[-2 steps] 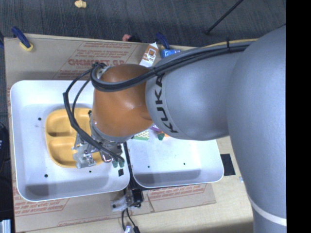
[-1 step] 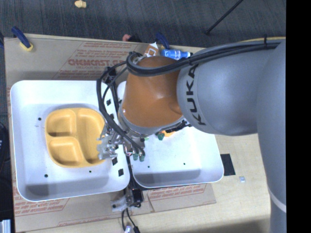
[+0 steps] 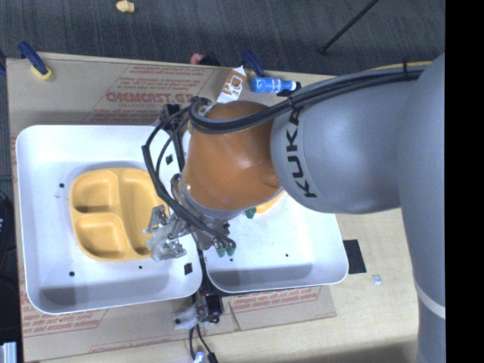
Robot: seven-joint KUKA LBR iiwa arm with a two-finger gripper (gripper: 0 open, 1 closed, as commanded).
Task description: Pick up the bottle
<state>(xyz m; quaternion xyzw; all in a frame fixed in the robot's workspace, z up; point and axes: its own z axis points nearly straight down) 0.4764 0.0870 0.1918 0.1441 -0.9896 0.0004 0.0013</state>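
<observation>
Gripper [image 3: 168, 237] hangs low over the right edge of the yellow divided tray [image 3: 113, 212], at the tray's near-right corner, and nothing shows between its metal fingers; whether they stand apart or together I cannot tell, since the wrist and cables crowd them. Above it, the orange band [image 3: 227, 161] of the arm bulges just right of the tray, and the grey KUKA arm [image 3: 355, 150] stretches away further right. That tray lies in the left white bin [image 3: 34, 203], with three compartments visible. Right of the tray, past the arm, is the right white bin [image 3: 302, 255], most of it covered by the arm. A bottle [image 3: 268, 85] with a blue label lies on its side well beyond the tray, up and to its right, on the cardboard sheet [image 3: 136, 89] outside both bins.
</observation>
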